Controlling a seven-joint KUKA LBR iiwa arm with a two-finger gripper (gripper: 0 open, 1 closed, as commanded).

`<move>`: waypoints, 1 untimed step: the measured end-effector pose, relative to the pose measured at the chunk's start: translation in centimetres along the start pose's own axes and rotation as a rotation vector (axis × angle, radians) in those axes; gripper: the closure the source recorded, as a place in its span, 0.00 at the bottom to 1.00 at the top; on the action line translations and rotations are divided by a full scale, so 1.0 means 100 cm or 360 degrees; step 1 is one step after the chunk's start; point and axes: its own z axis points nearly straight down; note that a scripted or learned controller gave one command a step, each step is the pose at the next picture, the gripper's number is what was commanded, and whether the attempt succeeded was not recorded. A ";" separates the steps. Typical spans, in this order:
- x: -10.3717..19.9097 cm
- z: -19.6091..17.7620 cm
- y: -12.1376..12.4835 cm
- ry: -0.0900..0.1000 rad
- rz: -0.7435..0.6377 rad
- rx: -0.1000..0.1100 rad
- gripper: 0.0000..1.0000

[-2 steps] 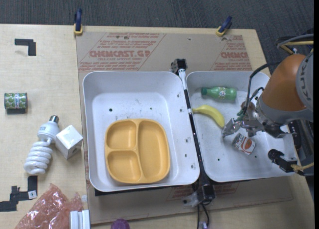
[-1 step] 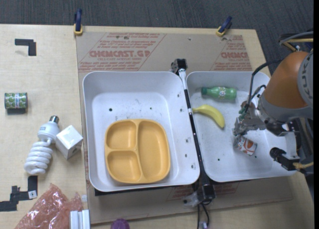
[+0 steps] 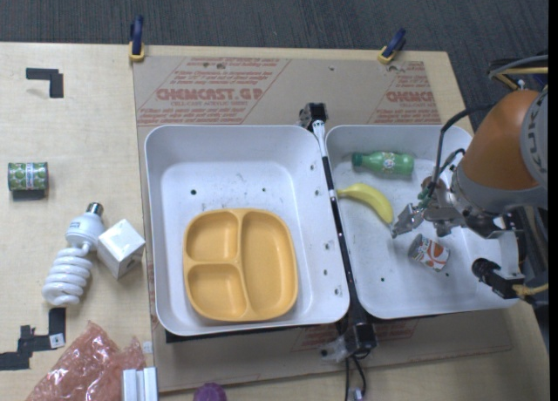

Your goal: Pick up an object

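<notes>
Two shallow white bins sit side by side on the bench: left bin (image 3: 166,155), right bin (image 3: 384,299). The left bin holds a yellow plastic divided plate (image 3: 241,265) with three compartments, lying flat toward the near side.

The right bin holds three items. A green plastic bottle (image 3: 384,162) lies on its side near the far wall. A yellow banana (image 3: 370,200) lies just beside it, nearer the divider. A small white-and-orange crumpled can (image 3: 429,252) lies further right.

The grey arm with orange band (image 3: 510,142) reaches in over the right bin's right side. Its two-finger gripper (image 3: 422,216) hangs just above the can, fingers spread apart, nothing visible between them. Banana near the left fingertip, not touching.

Outside the bins, on the left: a white spiral light bulb (image 3: 70,261), a white cube (image 3: 121,248), a green tin (image 3: 28,178).
</notes>
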 end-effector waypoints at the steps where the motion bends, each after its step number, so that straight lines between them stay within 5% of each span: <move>1: -0.001 -0.010 0.001 -0.0001 0.0003 -0.0004 1.00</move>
